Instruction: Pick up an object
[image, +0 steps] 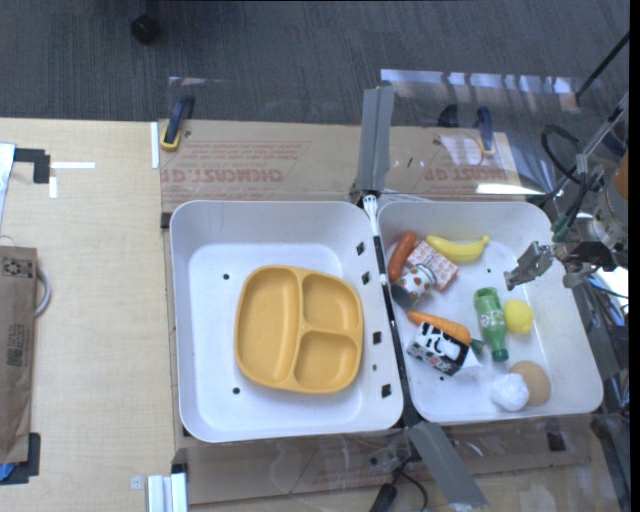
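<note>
Bins come first by size: two shallow white plastic trays with rounded corners sit side by side, and the right bin (575, 330) serves as the landmark here. Touching its left wall is the left bin (200, 330), which carries a mustard-yellow divided plate (298, 328), smooth and moulded into three wells, probably parked there so that the pickable clutter stays together next door. Inside the right bin the loose things lie in a scatter, seemingly dropped at random to give the program varied targets. A curved yellow banana (458, 246) lies near its far wall, with a red-and-white printed carton (432, 270) just beside it and a red sausage-like piece (401, 254) towards the left wall. Nearer the middle lie a slim orange carrot (440, 324), a black-and-white crumpled packet (438, 349) and a glossy green bottle (490, 320) on its side, with a small round lemon (518, 316) touching the bottle. In the near right corner a tan egg-like ball (534, 380) rests against a white fuzzy lump (509, 393). The gripper (530, 264) hangs above the bin's right side, over bare floor just beyond the lemon; its grey fingers look parted and carry nothing, so no object is taken yet.
</note>
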